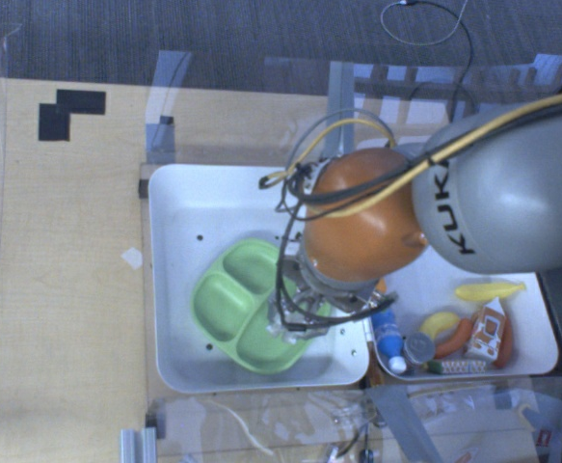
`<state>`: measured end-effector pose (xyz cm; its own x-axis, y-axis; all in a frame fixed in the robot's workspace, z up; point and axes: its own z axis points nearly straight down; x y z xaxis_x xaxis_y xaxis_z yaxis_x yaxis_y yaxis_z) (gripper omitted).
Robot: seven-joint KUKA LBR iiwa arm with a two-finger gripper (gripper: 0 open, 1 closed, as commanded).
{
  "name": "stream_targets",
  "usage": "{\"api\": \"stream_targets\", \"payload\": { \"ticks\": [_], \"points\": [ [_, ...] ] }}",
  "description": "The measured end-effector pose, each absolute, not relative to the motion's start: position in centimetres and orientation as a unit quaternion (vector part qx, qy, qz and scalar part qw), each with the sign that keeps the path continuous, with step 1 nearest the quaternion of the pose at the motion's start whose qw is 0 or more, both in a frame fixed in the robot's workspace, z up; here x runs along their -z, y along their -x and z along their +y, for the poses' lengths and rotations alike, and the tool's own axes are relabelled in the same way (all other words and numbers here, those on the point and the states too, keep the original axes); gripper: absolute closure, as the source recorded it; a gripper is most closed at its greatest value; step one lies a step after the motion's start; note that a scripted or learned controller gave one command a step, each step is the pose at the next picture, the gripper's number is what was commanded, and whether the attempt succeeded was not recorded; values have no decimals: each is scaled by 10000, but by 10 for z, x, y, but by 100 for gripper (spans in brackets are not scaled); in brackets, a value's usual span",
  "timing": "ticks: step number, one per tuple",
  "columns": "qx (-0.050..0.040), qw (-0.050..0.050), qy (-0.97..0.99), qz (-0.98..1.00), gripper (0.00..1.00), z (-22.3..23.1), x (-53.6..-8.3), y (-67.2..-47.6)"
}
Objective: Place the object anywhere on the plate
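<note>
The gripper [295, 321] hung low over the right edge of the green plate [237, 302], under the orange band [358, 220] of the arm [512, 191]. Whether it was spread or pressed together could not be told, since the wrist and its looped cables [305, 177] hid most of it, and nothing could be seen pinched in it.

The plate, divided into compartments, lay in the left bin [179, 258], toward its near right part.

Right of the gripper, across the wall between the bins, the right bin [541, 355] held the loose things along its near side: a blue bottle [388, 338] nearest the gripper, a grey round can [419, 347] just beside it, then a yellow lemon [441, 323], an orange carrot [454, 339], a red and white carton [486, 331], and a yellow banana [490, 290] farther back. Which of them was the task's object could not be told.

The bins sat on a wooden bench [68, 258].
</note>
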<state>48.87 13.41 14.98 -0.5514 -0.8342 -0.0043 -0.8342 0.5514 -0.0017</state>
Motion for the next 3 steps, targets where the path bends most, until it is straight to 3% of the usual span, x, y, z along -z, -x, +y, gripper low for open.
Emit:
{"api": "stream_targets", "payload": {
  "ticks": [1, 2, 3],
  "points": [
    [-10, 43, 4982, 8670, 100, 211, -217, -489],
    [-19, 79, 4976, 8674, 100, 213, -227, -491],
    [-10, 29, 5999, 8000, 100, 226, -210, -488]
  ]
}}
